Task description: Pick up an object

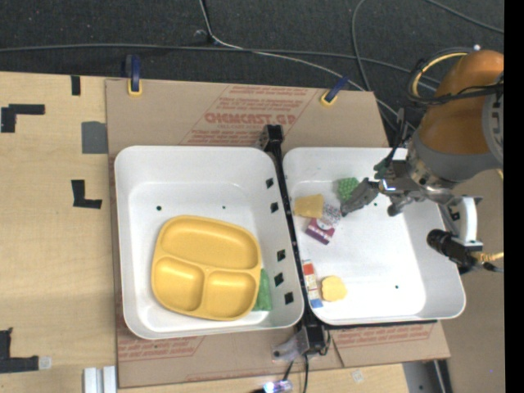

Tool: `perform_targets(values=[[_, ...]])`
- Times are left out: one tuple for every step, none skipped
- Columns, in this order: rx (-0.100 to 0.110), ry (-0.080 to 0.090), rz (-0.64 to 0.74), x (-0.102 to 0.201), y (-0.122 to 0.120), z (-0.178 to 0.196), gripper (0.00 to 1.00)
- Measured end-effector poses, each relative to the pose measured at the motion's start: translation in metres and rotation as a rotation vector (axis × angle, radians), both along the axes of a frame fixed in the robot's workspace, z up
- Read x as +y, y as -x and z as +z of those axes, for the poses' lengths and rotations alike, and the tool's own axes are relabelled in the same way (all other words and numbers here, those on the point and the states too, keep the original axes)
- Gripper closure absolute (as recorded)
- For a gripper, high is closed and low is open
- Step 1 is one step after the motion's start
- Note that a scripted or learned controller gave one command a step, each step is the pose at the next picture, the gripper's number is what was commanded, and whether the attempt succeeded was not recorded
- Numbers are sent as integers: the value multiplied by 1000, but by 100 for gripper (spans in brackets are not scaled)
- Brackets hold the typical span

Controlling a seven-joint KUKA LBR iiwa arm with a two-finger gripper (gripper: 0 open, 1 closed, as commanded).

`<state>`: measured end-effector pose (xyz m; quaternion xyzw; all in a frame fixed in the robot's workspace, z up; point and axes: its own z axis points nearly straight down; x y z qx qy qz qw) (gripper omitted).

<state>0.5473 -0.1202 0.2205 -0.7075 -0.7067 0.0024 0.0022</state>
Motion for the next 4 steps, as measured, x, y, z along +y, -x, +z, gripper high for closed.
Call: perform_targets(values=[[-1, 0, 1, 4, 5, -45, 0], [1, -1, 2, 11, 8, -108, 0], [-3, -1, 3, 12, 7, -95, 100], [-11, 0, 2, 13, 8, -32, 100]])
